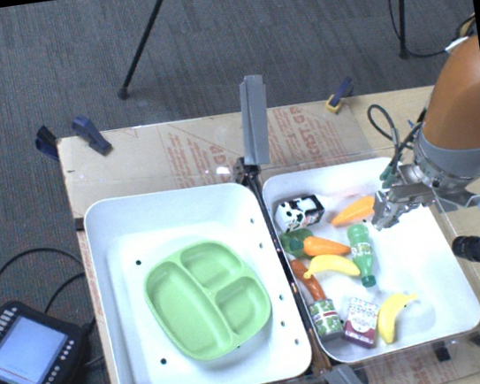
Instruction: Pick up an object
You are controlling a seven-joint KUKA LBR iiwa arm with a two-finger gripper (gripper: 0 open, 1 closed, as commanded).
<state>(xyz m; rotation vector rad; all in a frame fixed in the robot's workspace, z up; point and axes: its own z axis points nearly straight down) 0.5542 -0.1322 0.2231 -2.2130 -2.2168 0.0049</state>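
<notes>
While the left shallow white plastic bin (106,251) carries one pale green three-compartment plate (207,301), the right shallow white plastic bin (436,278) carries the toy food. Along its left wall lie a black-and-white cow figure (299,213), an orange carrot (324,246), a yellow banana (331,265) and a brown sausage (310,282). A green bottle (362,253) lies lengthwise at centre, with a second orange carrot (354,211) near the rear wall. At the front stand a green can (326,318), a red-and-white carton (360,319) and a second yellow banana (393,316).

Open floor remains in the right half of this bin. The hand (389,212) hangs over the rear of that bin, just beside the second carrot; nothing shows between its fingers, and I cannot tell how far apart they stand.

On the counter (172,156), a grey upright post (255,122) stands behind the bins' junction. Clamps (91,133) grip the rear edge.
</notes>
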